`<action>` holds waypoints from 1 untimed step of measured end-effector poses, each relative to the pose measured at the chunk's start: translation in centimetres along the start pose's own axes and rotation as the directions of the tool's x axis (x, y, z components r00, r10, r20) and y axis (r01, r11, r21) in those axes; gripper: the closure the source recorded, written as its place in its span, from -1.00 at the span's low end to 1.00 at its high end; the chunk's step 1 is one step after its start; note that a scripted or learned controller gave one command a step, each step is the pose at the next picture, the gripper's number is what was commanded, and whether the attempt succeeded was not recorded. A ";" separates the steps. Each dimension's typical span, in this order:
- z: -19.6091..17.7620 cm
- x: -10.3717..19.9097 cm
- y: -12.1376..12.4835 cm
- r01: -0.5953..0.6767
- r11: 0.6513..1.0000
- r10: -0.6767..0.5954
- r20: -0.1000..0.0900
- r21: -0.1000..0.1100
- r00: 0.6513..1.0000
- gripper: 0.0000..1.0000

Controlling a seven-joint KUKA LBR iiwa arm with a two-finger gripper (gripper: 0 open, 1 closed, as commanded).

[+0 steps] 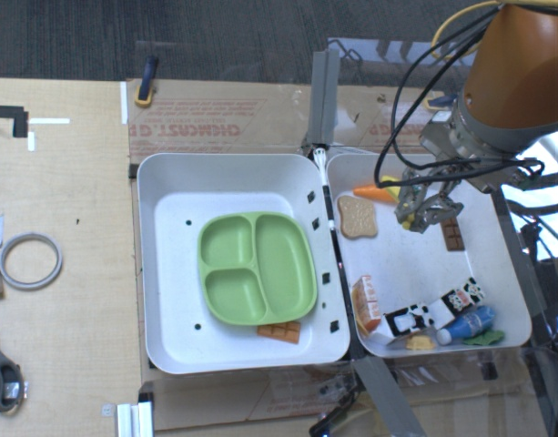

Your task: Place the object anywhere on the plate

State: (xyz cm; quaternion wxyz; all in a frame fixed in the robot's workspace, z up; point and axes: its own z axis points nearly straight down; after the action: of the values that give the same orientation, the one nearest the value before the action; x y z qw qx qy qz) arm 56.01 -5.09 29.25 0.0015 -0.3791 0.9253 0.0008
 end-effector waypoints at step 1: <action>10.1 -2.6 2.7 0.119 0.993 -0.119 -0.001 -0.001 0.993 1.00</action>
State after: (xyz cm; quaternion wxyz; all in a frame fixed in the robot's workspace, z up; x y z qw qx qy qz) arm 55.99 -1.28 19.13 0.0010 -0.4336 0.9011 0.0008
